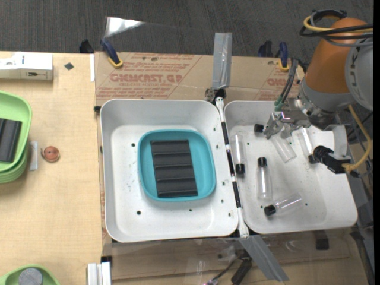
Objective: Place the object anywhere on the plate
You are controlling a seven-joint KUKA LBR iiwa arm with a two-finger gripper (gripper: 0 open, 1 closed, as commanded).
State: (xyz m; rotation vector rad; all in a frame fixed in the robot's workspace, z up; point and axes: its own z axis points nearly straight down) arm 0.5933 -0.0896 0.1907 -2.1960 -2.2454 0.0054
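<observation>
We take the plate [177,165], teal with a dark ribbed insert, as our landmark; it sits in the middle of the left bin [119,177]. To its right, past the shared rims, our end effector [278,123] hangs over the back of the right bin [332,218]; whether it is apart or together we cannot tell. The nearest vial [262,177] lies just in front of the end effector, toward the near edge, long axis running front to back. Other vials [282,205] lie close by, so room is tight. The carry then goes left over the rims, with open plate beyond
</observation>
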